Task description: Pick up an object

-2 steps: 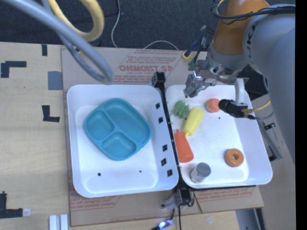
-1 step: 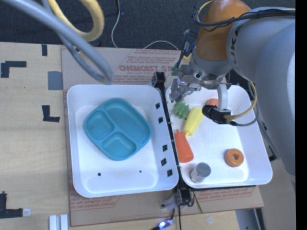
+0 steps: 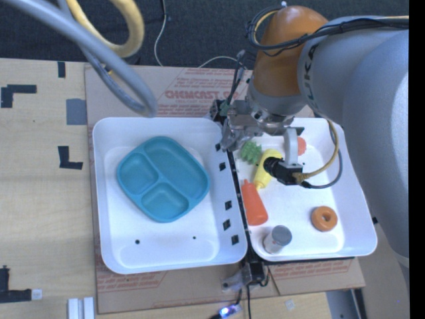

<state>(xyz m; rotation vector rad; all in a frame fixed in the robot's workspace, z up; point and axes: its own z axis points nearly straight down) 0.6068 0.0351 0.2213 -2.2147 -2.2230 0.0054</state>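
Hand [image 3: 240, 135] low over right bin [image 3: 352, 238], grip state can't tell; green toy [image 3: 252, 153] just beside it, orange carrot [image 3: 253, 203] below.

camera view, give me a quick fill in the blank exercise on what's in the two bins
1. The blue divided plate lies in the ____ bin.
2. The doughnut lies in the ____ bin.
3. The orange carrot lies along the right bin's ____ wall.
4. The plate has ____ compartments.

Missing words: left; right; left; three
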